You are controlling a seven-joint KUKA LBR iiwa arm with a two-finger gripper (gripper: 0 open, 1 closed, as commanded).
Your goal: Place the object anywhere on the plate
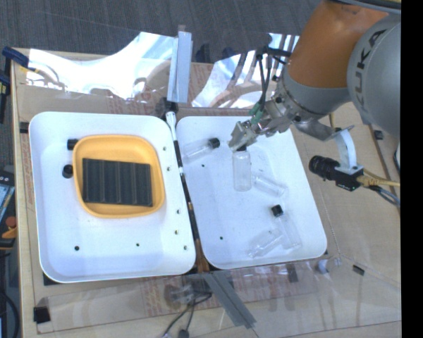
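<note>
The claw [240,138] hangs over the far part of the right bin [296,241]; whether it is spread or pressed together I cannot tell. Just below its tip a clear vial [242,171] stands, and I cannot tell if they touch. Other clear vials [197,148] lie about that bin. The yellow plate [116,148] sits in the left bin [49,238], carrying a dark ribbed insert [118,181].

Glossy white plastic bins [49,210], clear plastic vials [242,171], matt yellow plate [116,150], crinkled shiny foil [120,65]
</note>
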